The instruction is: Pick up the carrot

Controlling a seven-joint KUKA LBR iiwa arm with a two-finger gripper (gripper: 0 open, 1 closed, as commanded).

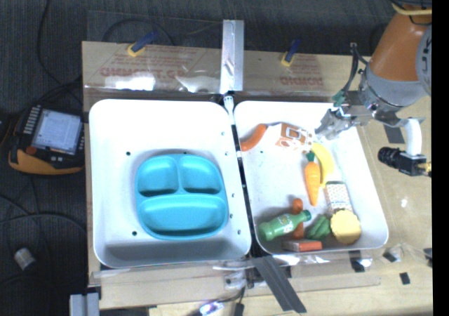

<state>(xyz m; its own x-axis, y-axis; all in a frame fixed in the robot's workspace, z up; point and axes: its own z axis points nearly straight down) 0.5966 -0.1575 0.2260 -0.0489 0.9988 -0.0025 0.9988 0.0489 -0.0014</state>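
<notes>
Robot arm is hovering at the right bin's far right corner, the carrot lying untouched.

The pincer (330,125) is hanging above the right bin (368,188); whether it is released or clenched cannot be told. The carrot (311,180) is lying mid-bin, touching a banana (323,160), near a green bottle (284,225) whose label is too small to read. A blue tray (182,194) is sitting in the left bin (112,167). Red print on the surface's far edge is blurred.

grey arm (396,69) reaching in from right, gripper (331,125) angled down-left
</notes>
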